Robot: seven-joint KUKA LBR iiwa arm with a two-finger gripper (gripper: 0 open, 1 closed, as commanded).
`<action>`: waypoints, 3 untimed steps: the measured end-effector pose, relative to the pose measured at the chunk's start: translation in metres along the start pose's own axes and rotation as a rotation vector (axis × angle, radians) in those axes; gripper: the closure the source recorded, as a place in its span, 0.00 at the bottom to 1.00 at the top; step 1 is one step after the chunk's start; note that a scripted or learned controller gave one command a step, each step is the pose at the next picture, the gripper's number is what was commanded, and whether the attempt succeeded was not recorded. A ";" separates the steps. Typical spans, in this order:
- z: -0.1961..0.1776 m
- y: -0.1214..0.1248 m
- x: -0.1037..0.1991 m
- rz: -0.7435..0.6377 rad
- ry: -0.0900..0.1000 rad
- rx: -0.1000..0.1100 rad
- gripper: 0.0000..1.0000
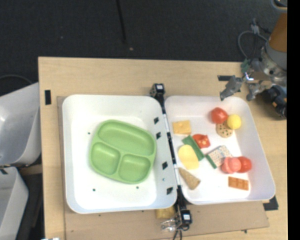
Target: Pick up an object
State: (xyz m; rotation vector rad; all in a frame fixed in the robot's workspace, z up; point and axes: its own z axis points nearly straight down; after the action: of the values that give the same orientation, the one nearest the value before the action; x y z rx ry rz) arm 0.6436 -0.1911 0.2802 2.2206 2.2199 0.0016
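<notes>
The right bin point(257, 149) holds several toy foods: a red tomato point(218, 115), a yellow ball point(234, 121), a brown cookie point(223, 130), an orange cracker square point(182, 127), a red piece point(201, 140), a green strip point(193, 147), a yellow lemon shape point(188, 157) and a tan wedge point(189, 178). My gripper point(225, 85) hovers over the bin's far rim, just beyond the tomato. Its fingers stand apart with nothing between them.
The left bin point(75, 184) carries a green divided plate point(123, 151). More items sit in the right bin: a checked packet point(218, 155), a pink and red piece point(236, 164), and an orange wafer point(238, 183). A clipped divider point(166, 149) joins the bins.
</notes>
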 end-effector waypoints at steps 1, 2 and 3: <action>0.186 -0.019 0.017 0.001 0.001 0.008 0.00; 0.180 -0.080 0.069 0.003 0.002 0.007 0.00; 0.169 -0.076 0.065 0.014 -0.001 -0.001 1.00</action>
State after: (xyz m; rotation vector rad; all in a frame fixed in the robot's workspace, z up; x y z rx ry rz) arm 0.5677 -0.1263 0.1111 2.2343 2.2036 0.0021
